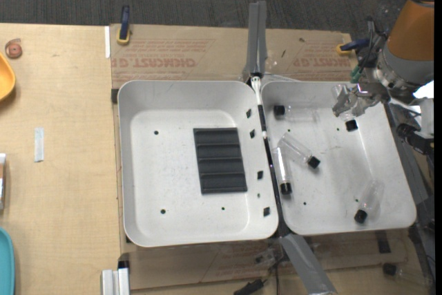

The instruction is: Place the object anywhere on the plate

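From above, my hand (353,99) hovers at the far corner of the right bin (387,214); I cannot tell its state. Clear tubes with black caps lie scattered there, one (301,152) near the middle. The dark ribbed plate (219,160) sits in the left bin (138,217). The tubes are clear and round, so I judge a grab could slip or roll one away.

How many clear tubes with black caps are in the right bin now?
5 visible: top left, near the gripper, centre, along the left wall, bottom right. The arm may hide more.
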`<state>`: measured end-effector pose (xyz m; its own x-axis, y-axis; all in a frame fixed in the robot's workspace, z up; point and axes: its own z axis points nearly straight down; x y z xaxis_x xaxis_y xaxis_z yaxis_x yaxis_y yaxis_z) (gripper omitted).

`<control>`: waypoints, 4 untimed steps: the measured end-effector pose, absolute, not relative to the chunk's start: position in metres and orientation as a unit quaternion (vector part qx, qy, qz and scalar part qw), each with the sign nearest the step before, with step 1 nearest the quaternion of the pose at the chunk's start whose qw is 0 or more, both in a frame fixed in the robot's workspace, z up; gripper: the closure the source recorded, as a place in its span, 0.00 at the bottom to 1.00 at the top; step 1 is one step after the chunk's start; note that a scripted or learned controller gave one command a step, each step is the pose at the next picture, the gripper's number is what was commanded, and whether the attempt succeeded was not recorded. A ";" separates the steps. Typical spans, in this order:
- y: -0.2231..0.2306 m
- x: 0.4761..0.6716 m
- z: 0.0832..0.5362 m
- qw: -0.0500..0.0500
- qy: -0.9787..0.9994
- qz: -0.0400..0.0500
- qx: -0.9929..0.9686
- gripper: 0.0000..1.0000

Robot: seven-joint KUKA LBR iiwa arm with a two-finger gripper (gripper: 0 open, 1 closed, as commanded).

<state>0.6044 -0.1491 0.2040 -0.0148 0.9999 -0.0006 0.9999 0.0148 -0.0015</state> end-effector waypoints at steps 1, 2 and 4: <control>-0.081 0.589 0.190 0.001 -0.625 0.002 -0.781 1.00; -0.016 0.560 0.190 0.001 -0.675 0.002 -0.737 1.00; 0.109 0.551 0.178 0.001 -0.671 0.003 -0.741 1.00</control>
